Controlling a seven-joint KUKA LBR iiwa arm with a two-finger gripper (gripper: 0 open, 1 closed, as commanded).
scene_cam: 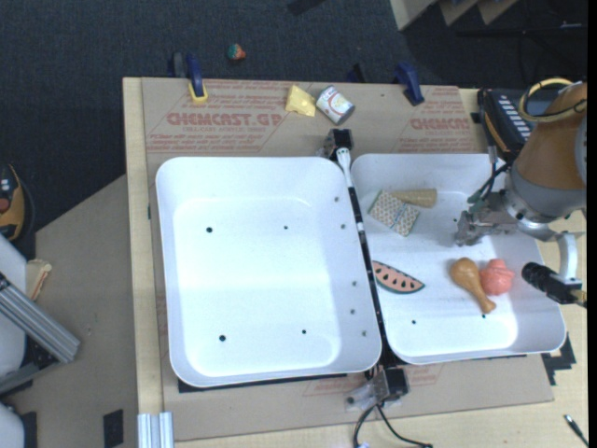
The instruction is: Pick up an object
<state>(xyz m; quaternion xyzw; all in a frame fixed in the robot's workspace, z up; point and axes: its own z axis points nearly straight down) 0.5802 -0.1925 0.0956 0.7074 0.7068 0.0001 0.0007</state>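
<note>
While reaching in from the right edge of the frame with the arm [550,161], hanging the gripper [473,226] over the upper right part of the right bin [438,329]. Carrying nothing visible there; impossible to tell whether spread or pressed together, the slant and the small size hiding that.

Looking over the right bin for candidates: lying just below the gripper, a drumstick [472,284] touching a pink ball [500,277], both in the lower right of the bin. Resting near the bin's left wall, at mid-height, a melon slice [398,278]. Sitting in the upper left of the bin, a checked block [395,215], with a tan stick [416,197] just beside it, above. All of them lying flat on the bin floor, none lifted.

Showing no objects inside, the left bin [252,278], at frame centre-left.

Lying outside both bins, on the bench [280,124] near the top of the frame: a cheese wedge [300,101] and a carton [334,105], side by side.

Judging progress: not yet picking anything. Remaining, by this reading: lowering onto one object, probably the drumstick or pink ball as nearest, closing on it, and lifting it clear of the bin.
</note>
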